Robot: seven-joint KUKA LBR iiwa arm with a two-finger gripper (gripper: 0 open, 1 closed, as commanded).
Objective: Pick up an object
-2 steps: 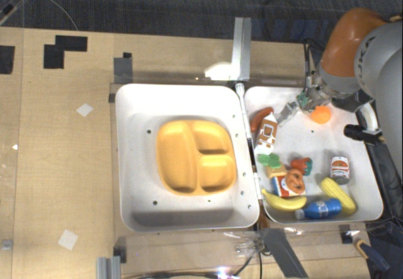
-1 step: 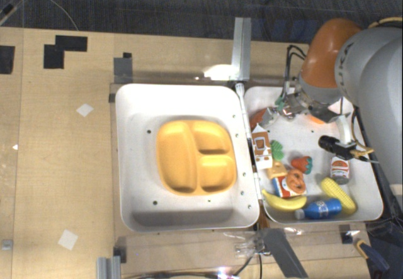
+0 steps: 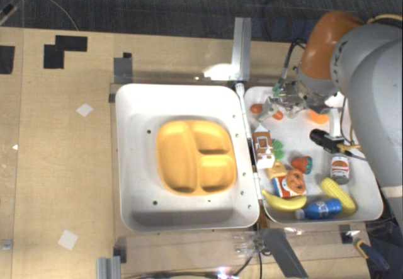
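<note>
A smooth, glossy yellow plastic divided tray (image 3: pixel 192 156) is seen in a matt white plastic bin (image 3: pixel 129 164); the pale wooden tabletop (image 3: pixel 56 164) looks matt.

Bulky grey arm (image 3: pixel 371 82), orange band (image 3: pixel 324 45) above wrist, black cable, small metallic gripper (image 3: pixel 286 101).

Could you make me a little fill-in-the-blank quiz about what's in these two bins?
1. The yellow divided tray lies in the ___ bin.
2. The banana lies in the ___ bin.
3. The bottle beside the banana is ___ in colour.
4. The gripper is over the ___ end of the right bin.

Missing words: left; right; blue; far
</note>
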